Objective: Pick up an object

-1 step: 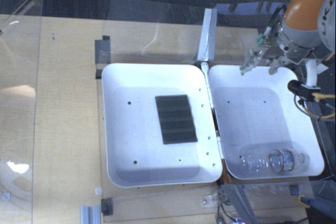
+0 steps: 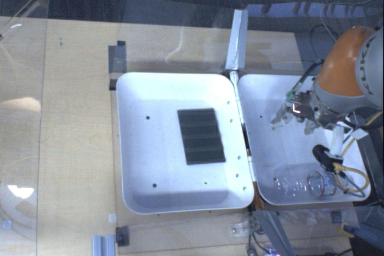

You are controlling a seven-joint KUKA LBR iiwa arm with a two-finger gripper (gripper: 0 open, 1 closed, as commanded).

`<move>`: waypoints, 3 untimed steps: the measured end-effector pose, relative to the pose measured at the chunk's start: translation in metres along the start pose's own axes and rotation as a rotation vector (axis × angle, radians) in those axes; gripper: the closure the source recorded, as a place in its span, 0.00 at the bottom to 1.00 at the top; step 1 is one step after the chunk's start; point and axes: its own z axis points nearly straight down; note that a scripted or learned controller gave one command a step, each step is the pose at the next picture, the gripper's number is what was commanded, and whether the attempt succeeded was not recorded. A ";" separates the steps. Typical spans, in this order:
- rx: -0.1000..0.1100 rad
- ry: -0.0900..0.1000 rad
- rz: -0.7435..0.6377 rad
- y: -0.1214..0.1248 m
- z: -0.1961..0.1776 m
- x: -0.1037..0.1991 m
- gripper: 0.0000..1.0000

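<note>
Pale wood bench [image 2: 66,147] filled most of the frame below a strip of dark carpet, and it carried two shallow white bins set side by side so objects could be sorted between them. Largest was the left bin [image 2: 138,141], mid-frame, with a dark ribbed rectangular block [image 2: 201,136] lying flat at its centre. Beside it, the right bin [image 2: 264,129] held a clear plastic bottle [image 2: 303,184] lying on its side near the lower edge, probably the likeliest target. From the right edge the arm [image 2: 354,69] leaned over that bin, its gripper [image 2: 294,116] hovering above bare bin floor up-frame of the bottle, gripping nothing; how widely it was set could not be told.
</note>
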 end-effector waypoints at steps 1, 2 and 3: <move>-0.005 -0.001 0.081 0.052 -0.078 -0.056 0.00; -0.011 0.000 -0.067 0.001 0.047 -0.047 0.00; -0.011 -0.002 -0.190 -0.052 0.046 -0.077 0.00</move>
